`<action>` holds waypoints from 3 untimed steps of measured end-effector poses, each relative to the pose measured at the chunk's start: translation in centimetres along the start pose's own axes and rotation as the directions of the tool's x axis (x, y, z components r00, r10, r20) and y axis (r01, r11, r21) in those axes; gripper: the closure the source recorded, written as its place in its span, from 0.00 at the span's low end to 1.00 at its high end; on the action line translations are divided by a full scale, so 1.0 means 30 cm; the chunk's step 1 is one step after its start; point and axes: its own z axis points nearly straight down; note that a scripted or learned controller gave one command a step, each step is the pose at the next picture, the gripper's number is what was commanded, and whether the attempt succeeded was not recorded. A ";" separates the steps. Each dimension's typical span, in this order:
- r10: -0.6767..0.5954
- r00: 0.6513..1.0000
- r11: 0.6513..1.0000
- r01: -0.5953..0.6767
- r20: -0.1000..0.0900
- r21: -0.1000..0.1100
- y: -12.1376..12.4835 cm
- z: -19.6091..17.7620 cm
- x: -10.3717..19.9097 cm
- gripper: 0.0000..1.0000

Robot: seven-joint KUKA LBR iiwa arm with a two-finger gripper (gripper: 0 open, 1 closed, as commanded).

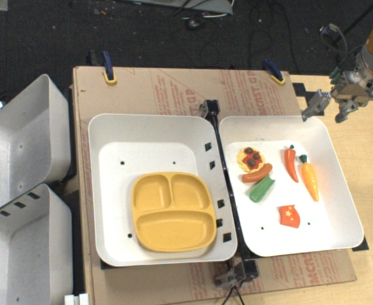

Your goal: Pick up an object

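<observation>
Pincer [331, 109] spread open, empty, hovers upper right of frame, past right bin [345, 189] far corner. Nearest target, carrot [309, 177], lies below and slightly left, long axis near vertical in frame, beside red chili [291, 164].

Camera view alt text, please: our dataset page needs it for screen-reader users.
A robot gripper hangs with open jaws above the far right corner of the right white bin, which holds small toy foods: a carrot, a red chili, a sausage, a green piece. The left bin holds a yellow divided tray.
</observation>
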 end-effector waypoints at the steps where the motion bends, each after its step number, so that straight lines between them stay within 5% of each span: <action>1: -0.003 1.000 1.000 0.003 0.003 -0.012 0.007 -0.027 0.003 0.00; 3: -0.003 1.000 1.000 0.003 0.001 -0.007 0.017 0.394 0.016 0.00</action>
